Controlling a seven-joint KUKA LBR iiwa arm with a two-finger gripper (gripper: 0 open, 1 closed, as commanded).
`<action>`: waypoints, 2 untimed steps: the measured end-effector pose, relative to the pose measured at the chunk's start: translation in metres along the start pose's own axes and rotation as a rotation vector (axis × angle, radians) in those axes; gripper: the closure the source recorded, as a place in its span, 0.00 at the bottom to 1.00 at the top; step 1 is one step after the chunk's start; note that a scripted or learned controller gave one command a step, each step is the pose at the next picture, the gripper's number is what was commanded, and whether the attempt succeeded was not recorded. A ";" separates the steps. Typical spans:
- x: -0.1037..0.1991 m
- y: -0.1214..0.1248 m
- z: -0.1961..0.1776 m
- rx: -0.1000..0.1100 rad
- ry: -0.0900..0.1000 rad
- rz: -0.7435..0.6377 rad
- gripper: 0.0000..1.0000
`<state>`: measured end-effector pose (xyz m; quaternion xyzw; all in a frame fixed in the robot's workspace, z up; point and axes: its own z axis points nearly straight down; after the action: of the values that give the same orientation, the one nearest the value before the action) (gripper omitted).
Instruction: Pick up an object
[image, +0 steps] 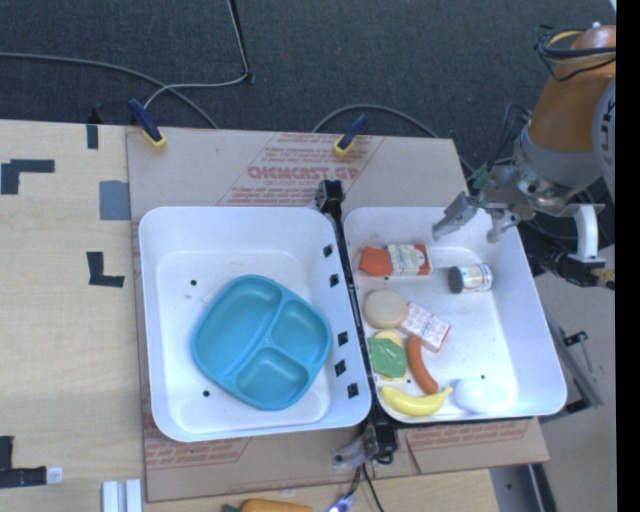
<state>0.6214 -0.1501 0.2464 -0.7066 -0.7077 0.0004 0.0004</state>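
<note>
The gripper is hanging over the far rim of the right bin, its two fingers spread wide apart and holding nothing. One finger is pointing toward the bottle, the other is standing nearer the bin's far right corner.

Taking the bottle as the landmark: it is lying on its side near the bin's far left, orange cap end to the left, label to the right. The gripper is sitting just beyond it and to its right, apart from it. Right of the bottle a small jar with a dark lid is lying on its side. Just in front of the bottle a tan cookie is resting, with a pink-and-white packet touching its right edge. Further forward a green piece is lying beside a red sausage. At the near rim a banana is curving along, a white egg-like thing beside its tip.

Well left of the bottle, across the divider, the left bin is holding a blue tray with compartments.
</note>
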 end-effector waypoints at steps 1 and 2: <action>0.033 -0.087 0.115 0.005 0.002 0.001 0.00; 0.046 -0.101 0.154 -0.022 -0.010 0.006 0.00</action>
<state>0.5203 -0.1040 0.0926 -0.7087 -0.7054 -0.0039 -0.0110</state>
